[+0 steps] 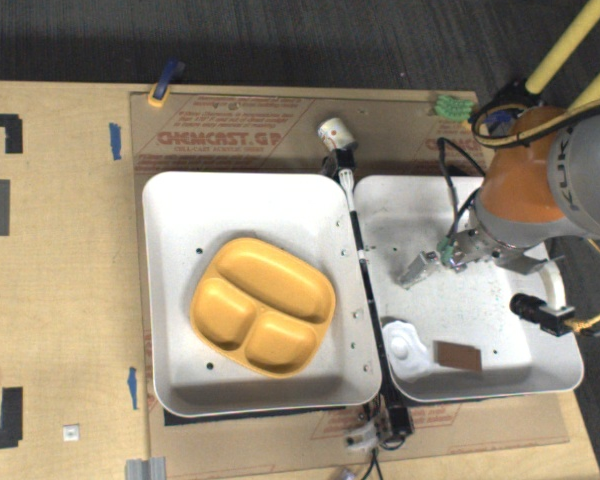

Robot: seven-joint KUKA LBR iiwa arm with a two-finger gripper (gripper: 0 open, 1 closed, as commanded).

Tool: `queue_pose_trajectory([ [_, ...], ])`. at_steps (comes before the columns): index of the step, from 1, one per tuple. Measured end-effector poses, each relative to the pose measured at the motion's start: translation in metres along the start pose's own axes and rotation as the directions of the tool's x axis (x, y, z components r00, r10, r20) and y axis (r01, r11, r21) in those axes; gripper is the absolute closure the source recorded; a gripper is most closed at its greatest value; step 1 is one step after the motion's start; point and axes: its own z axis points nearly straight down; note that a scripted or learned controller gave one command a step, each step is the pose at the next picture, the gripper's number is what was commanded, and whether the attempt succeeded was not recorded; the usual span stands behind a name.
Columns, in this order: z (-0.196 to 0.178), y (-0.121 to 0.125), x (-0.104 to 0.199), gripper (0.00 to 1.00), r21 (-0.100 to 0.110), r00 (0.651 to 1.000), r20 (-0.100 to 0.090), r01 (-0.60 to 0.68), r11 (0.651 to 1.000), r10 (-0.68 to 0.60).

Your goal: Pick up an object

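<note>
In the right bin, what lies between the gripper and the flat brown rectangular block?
Bare white bin floor in the camera view: nothing sits between the gripper and the flat brown rectangular block.

The hand hangs low in the right bin. Near it lie a white piece and a brown block. A yellow tray fills the left bin.

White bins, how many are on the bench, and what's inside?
2. The left bin holds a yellow divided tray. The right bin holds a white object and a brown block near its front edge. The arm may hide something more.
</note>
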Motion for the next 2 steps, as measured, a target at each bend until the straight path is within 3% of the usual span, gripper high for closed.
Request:
queue_pose_trajectory([
  [1,0.000,-0.027,-0.059,0.00,0.001,0.974,0.001,-0.226,0.974,0.226],
  [2,-0.084,0.045,-0.101,0.00,0.002,0.865,0.001,-0.501,0.865,0.501],
])
